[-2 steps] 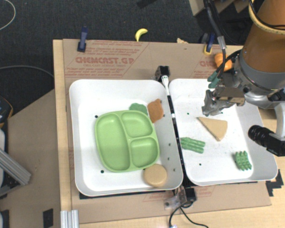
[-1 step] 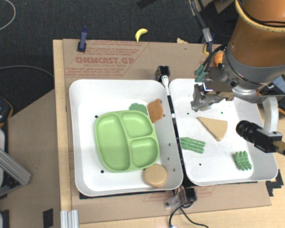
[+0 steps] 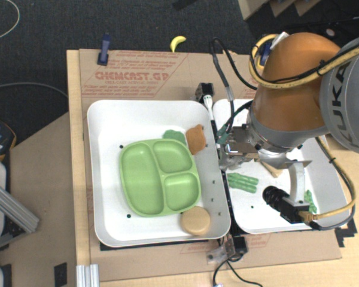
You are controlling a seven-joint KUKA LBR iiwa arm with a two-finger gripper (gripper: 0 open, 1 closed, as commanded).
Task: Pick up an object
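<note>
The pincer point(image 3: 234, 150) hangs at the right bin's point(image 3: 251, 217) left edge; whether it is clenched I cannot tell. Just below it lies a green ridged piece point(image 3: 242, 182), apart from it. Farther left: green divided tray point(image 3: 160, 177), tan disc point(image 3: 195, 221).

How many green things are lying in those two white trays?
3 that I can see: a divided green plate in the left bin, a small green piece behind it, and a ridged green piece in the right bin. The arm may hide more.
</note>
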